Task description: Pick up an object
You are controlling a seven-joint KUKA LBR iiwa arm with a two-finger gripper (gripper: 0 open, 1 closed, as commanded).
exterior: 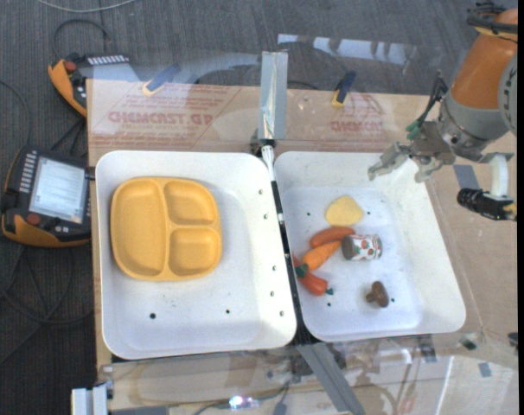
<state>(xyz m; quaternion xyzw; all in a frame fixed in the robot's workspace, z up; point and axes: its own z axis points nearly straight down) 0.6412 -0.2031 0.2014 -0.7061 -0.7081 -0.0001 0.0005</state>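
Orange carrots (329, 242) lie untouched in the right bin (435, 258); the gripper (406, 157), fingers spread and holding nothing, hovers above its far edge, nothing lifted yet.

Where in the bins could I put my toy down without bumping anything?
In the left bin, the bare strip below the yellow tray. In the right bin, the corner under the end effector. It's crowded around the carrots and can.

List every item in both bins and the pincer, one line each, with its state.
yellow divided tray: flat in left bin, compartments bare
yellow chip: loose in right bin
carrots: lying touching
small can: on its side
red pepper: lying
brown lump: lying apart
pincer: open, holding nothing
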